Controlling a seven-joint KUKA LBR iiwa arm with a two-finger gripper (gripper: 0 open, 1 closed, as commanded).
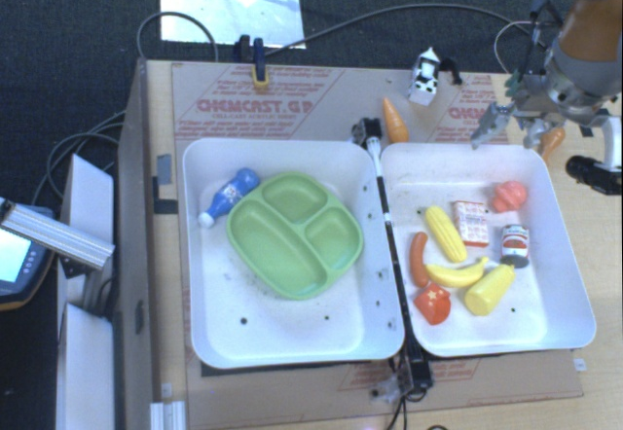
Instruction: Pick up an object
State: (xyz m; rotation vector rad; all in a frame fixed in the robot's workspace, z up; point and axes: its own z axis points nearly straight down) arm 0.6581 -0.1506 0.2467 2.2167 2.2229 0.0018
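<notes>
My hand point(511, 126) hung open and empty above the right bin's point(569, 306) back rim; toys were packed tight, so I figured it'd grab two.

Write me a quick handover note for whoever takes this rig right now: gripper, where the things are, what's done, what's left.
Gripper: above the back edge of the right bin, holding nothing; fingers look open.
Right bin: corn, banana, sausage, small can, red box.
Left bin: green divided plate, blue bottle beside it.
Done: nothing picked.
Left: descend, grasp one object, lift.
</notes>
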